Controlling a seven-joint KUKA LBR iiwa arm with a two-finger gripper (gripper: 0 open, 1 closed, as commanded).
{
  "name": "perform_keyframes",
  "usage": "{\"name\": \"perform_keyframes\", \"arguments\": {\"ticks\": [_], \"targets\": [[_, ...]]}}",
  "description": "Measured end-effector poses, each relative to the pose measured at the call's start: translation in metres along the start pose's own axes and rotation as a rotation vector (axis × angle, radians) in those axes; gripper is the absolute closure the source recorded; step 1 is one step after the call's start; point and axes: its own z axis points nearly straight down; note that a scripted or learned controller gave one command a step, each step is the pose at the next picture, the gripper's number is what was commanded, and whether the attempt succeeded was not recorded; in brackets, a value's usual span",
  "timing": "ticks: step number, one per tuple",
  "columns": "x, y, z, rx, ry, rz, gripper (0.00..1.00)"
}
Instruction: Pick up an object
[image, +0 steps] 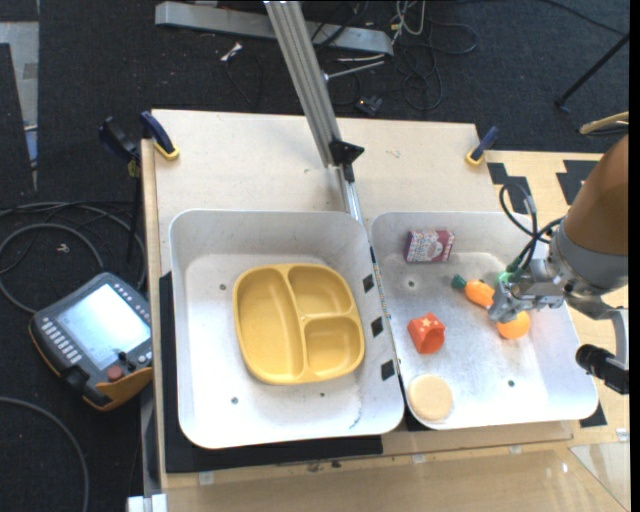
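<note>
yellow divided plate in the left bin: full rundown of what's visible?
The yellow plate looks like smooth, matte plastic, a rounded rectangle with a raised rim. Low ridges split it into three compartments: one long section along its left side and two smaller ones stacked on the right. All three look bare. It lies flat, right side up, turned slightly askew, about the middle of the left bin, resting on the bin floor and apart from the walls. Nothing else touches it.

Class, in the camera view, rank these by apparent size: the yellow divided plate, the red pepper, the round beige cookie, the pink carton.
1. Yellow divided plastic plate
2-4. Round beige cookie, pink carton, red pepper: too alike to rank.
</note>
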Motion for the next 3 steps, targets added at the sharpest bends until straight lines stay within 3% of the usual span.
{"name": "perform_keyframes", "arguments": {"ticks": [3], "targets": [[0.143, 0.043, -0.024, 0.004, 0.004, -0.005, 1.0]]}}
